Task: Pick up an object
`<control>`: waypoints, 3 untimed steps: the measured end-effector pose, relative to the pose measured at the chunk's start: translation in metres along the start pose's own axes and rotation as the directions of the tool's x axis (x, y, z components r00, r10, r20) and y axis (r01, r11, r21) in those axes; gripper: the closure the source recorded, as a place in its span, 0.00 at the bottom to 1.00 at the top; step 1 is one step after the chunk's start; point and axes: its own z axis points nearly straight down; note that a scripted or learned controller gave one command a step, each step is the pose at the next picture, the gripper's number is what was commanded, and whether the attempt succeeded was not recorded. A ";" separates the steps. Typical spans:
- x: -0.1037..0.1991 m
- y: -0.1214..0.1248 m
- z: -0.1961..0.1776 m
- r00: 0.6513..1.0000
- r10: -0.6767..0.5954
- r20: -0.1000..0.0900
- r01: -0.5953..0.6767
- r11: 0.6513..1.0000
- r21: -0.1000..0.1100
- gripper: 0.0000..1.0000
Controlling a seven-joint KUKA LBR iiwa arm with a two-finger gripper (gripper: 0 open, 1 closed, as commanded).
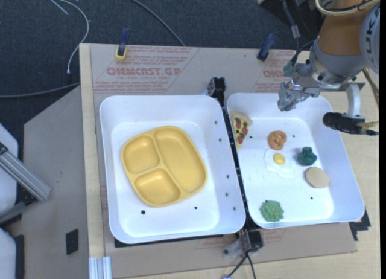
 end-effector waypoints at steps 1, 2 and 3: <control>0.051 -0.029 -0.010 1.000 -0.001 0.000 0.001 1.000 -0.001 1.00; 0.097 -0.059 0.003 1.000 0.001 0.001 -0.001 1.000 0.001 1.00; 0.147 -0.087 0.012 1.000 -0.001 0.000 0.001 1.000 0.002 1.00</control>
